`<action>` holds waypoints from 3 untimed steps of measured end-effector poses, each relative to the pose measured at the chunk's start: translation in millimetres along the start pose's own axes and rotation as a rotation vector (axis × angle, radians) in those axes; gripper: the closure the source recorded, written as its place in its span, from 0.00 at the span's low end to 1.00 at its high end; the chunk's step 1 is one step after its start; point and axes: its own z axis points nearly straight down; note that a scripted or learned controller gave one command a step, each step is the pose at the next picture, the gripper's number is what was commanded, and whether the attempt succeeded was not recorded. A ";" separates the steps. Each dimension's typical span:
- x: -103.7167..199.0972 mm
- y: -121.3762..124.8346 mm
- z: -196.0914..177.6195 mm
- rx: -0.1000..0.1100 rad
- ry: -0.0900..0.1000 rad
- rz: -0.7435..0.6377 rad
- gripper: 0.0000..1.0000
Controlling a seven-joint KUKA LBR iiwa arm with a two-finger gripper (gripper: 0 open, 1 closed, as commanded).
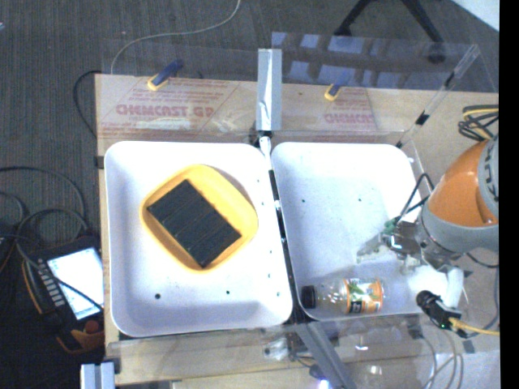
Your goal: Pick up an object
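The left bin [122,241] holds a yellow dish [235,197] with a dark ribbed pad [195,221] lying in it. The right bin [340,177] holds a small bottle [345,295], on its side against the near wall, dark cap toward the left. The arm [466,197] hangs over that bin's right edge; the gripper [397,241] seems to sit just above the bottle, and I cannot tell how its jaws stand.
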 end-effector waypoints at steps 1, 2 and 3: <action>66.2 -12.4 6.0 -0.021 -0.003 -0.045 0.00; 25.6 49.9 -49.9 0.001 -0.002 0.158 0.00; 6.1 7.1 -102.9 0.000 0.000 -0.309 0.00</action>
